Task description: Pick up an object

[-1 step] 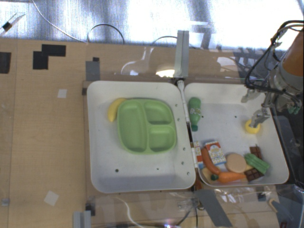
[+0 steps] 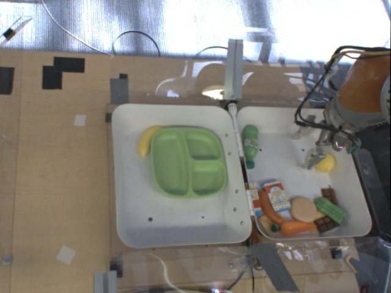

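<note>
Bench (image 2: 55,182): a tan wooden surface is observed, bearing two shallow white bins side by side.

Left bin (image 2: 131,182): a green divided tray (image 2: 188,162) is seen lying in its middle, with a yellow banana (image 2: 146,140) tucked against the tray's far-left edge.

Right bin (image 2: 278,157): the loose items are held here. Most are crowded along the near wall; the far half is largely bare.

Arm (image 2: 365,84): it is seen reaching in from the right over the far-right part of the right bin, its orange band uppermost and cables looped about the wrist.

Green bottle (image 2: 250,144): it is laid along the bin's left wall, its long axis running far to near.

Near cluster: a small carton (image 2: 277,195), a sausage (image 2: 269,205), a carrot (image 2: 297,227), a round tan piece (image 2: 303,209), a green ridged piece (image 2: 330,209) and a brown bar (image 2: 328,195) are noted, touching or overlapping.

Gripper (image 2: 320,156): it is lowered to the bin floor at the right. The fingers appear set slightly apart, with nothing seen between them; no hold is recorded.

Yellow lemon-like object (image 2: 325,163): it is judged the likeliest target. It lies just beside the fingertips, on their right and slightly nearer, and seems to touch the right finger. It is roundish, so no clear long axis is made out.

Deciding relation: the object sits outside the gap, not within it. A small shift to the right and near is judged necessary before closing, lest the object be nudged away.
</note>
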Available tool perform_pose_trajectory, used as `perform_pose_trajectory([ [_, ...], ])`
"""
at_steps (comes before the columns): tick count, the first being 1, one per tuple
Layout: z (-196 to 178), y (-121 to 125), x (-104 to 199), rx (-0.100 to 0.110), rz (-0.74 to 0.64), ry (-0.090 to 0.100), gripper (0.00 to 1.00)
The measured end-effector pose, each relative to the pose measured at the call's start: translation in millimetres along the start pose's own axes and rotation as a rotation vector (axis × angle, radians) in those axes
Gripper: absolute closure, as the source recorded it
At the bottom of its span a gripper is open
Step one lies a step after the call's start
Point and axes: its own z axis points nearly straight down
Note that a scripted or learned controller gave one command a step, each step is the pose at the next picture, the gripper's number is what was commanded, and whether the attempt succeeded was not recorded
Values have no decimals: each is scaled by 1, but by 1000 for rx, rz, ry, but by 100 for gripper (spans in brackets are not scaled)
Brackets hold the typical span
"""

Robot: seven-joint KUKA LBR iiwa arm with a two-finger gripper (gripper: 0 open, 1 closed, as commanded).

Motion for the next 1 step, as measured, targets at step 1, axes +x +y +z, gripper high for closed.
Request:
perform_pose_trajectory([
  [1,0,0,59,-1,12,5,0],
])
